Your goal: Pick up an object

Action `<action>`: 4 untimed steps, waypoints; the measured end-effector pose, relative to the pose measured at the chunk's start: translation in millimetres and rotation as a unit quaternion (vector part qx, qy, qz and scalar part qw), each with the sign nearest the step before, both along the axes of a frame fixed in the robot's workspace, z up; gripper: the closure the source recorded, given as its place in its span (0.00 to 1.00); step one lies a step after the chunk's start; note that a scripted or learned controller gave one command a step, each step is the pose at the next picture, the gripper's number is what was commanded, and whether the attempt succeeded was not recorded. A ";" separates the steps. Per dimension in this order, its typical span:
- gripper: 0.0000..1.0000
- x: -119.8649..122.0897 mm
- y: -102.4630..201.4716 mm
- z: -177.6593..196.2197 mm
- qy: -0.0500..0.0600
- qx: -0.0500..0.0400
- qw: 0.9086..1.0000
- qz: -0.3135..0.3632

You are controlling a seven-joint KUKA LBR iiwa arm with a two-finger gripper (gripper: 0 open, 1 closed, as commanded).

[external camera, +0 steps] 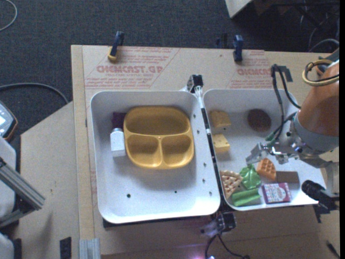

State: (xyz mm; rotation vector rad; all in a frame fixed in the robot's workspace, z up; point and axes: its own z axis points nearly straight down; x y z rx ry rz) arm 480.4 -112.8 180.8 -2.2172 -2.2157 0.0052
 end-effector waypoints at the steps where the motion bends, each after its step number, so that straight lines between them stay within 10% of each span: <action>1: 0.00 -0.3 -9.7 -51.6 0.000 0.000 1.000 -0.001; 2: 0.00 2.7 -10.8 -94.5 -0.008 -0.003 1.000 0.000; 3: 1.00 4.7 -13.8 -79.8 -0.014 -0.007 1.000 -0.002; 4: 1.00 7.3 -23.3 -32.2 -0.007 -0.003 1.000 0.000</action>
